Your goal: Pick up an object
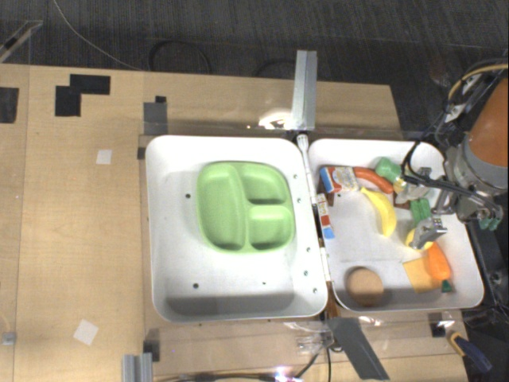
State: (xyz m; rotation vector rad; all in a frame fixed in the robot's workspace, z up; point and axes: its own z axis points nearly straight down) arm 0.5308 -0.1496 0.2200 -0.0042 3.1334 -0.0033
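Jaws state unclear, low over right bin, near banana.

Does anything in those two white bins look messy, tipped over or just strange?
Nothing looks spilled or broken. The left white bin holds a green divided plastic tray lying slightly askew. The right white bin is a loose jumble: yellow toy banana, orange toy carrot, round brown ball, toys overlapping near the gripper.
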